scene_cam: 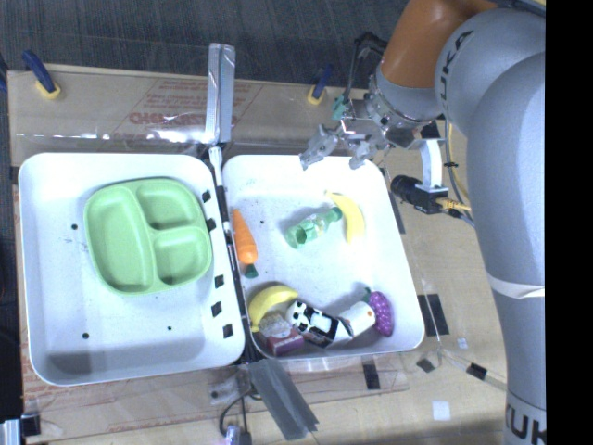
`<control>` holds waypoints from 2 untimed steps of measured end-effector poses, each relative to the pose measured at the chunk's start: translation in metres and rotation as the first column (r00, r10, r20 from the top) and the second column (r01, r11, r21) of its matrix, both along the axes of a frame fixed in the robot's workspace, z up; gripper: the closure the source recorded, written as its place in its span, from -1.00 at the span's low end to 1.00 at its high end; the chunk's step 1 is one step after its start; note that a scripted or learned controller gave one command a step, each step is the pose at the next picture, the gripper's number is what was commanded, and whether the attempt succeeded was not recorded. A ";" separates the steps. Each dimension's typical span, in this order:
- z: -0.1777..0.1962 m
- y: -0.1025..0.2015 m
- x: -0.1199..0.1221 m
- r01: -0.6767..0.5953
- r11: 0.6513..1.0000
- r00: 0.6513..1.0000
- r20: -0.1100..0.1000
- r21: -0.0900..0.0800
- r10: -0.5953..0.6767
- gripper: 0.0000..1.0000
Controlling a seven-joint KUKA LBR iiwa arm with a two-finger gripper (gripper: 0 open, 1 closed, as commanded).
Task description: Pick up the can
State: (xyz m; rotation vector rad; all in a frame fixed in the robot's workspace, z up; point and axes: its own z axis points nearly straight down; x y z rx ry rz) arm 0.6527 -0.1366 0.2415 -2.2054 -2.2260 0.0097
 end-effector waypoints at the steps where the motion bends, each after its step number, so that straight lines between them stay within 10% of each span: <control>1: -0.125 0.020 -0.001 0.503 0.864 0.864 0.025 0.002 -0.503 -1.00; 2: -0.149 0.040 -0.091 0.503 0.864 0.864 -0.001 -0.005 -0.503 -1.00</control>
